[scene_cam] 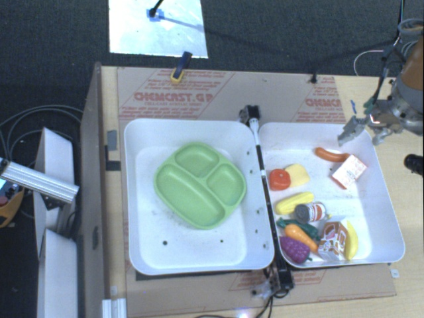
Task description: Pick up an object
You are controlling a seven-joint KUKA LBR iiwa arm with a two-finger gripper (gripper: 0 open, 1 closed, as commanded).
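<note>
The right bin (pixel 387 218) holds several toy foods: a sausage (pixel 329 154), a white and red carton (pixel 349 171), a red tomato (pixel 279 179), a pale yellow block (pixel 298 173), a yellow corn piece (pixel 293 203), a small can (pixel 310 212), a carrot (pixel 302 232), purple grapes (pixel 295 249), a printed packet (pixel 333 238) and a banana (pixel 352 239). My gripper (pixel 365 133) hangs over the bin's far right corner, above and right of the sausage. Its fingers are spread open with nothing between them.
A green divided plate (pixel 201 185) lies in the left bin (pixel 136 177). A ridge with a black clamp (pixel 251 115) separates the two bins. Cardboard lines the bench around them. Cables run along the far edge.
</note>
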